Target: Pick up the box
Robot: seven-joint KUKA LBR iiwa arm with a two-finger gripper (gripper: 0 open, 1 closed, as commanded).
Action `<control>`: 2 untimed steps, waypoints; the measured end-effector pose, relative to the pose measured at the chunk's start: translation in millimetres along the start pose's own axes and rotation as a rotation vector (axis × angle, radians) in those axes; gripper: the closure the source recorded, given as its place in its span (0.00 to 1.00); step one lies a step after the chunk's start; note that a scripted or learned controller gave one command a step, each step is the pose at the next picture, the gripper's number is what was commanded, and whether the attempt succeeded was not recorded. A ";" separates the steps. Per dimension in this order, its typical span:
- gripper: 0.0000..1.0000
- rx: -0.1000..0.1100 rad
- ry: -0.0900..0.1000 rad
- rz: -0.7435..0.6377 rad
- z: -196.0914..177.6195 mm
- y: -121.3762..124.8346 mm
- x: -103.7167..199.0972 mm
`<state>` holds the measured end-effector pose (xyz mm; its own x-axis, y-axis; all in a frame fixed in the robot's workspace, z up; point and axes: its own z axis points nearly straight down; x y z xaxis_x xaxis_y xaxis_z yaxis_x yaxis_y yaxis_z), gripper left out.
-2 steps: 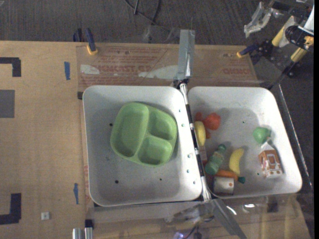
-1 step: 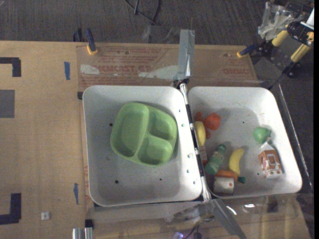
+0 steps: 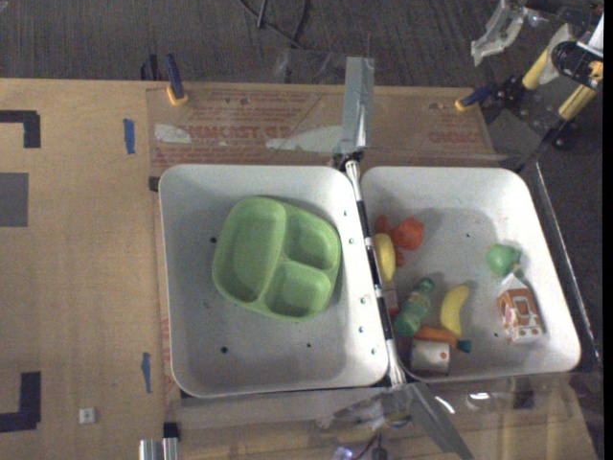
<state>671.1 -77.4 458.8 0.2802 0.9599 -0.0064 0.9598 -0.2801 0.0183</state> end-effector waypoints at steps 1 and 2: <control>1.00 -0.005 -0.002 -0.003 -11.4 0.6 1.7; 0.00 -0.005 -0.002 -0.004 -11.2 0.4 2.5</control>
<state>672.0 -75.0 470.0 0.2765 0.9610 -0.0082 0.9608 -0.2763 0.0228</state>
